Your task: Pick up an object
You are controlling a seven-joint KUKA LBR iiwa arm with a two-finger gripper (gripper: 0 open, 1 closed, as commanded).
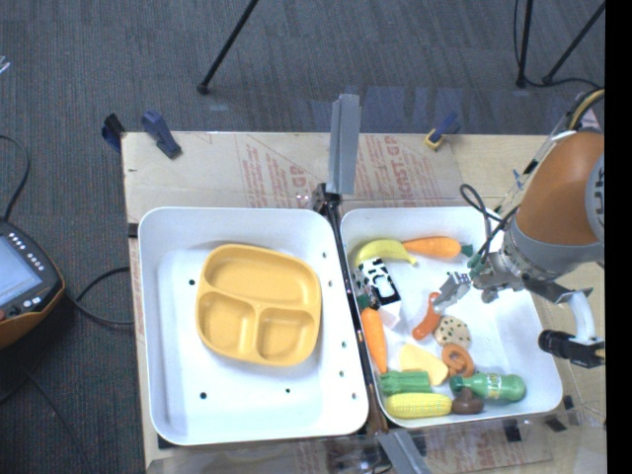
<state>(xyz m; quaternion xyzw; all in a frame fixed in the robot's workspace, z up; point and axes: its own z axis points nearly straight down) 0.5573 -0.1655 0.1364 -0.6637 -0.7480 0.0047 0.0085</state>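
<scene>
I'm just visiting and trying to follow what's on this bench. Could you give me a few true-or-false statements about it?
1. The yellow divided plate lies in the left bin. True.
2. The toy food is piled in the left bin. False: it lies in the right bin.
3. The tool hangs over the right bin. True.
4. The green bottle stands upright. False: it lies on its side.
5. The banana lies beside a carrot. True.

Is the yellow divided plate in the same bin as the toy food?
No, the yellow plate lies alone in the left bin, while the carrot and other toys fill the right bin.
</scene>
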